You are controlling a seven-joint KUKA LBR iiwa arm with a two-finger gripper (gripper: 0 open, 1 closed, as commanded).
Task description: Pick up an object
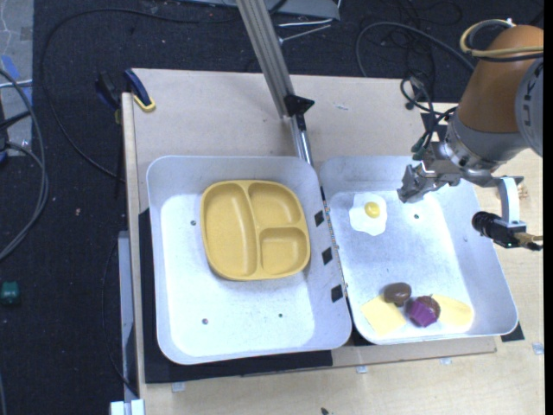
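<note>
A fried egg toy (369,215), white with a yellow yolk, lies on the floor of the right bin (432,249), near that bin's far left corner. Just to its right, and a little farther back, the robot's dark hand (415,184) hangs over the same bin, apart from the egg. Whether the hand is apart or together cannot be told from this angle, and nothing is seen in its grip.

Along the near edge of the right bin sit three more items in a cluster: a brown rounded piece (397,294), a purple rounded piece (423,311) touching it on the right, and a pale yellow flat slice (384,316) that runs beneath them both.

The grey arm (497,76) with its orange band reaches in from the right, above the far right corner of the bin.

The left bin (233,327) lies beside the right one, their inner edges meeting. In it rests a yellow divided plate (256,229) with three compartments, set toward the bin's far side.

Both bins rest on a light wooden desk (216,111). A metal pole (270,46) slants up from the far edge between the bins.
</note>
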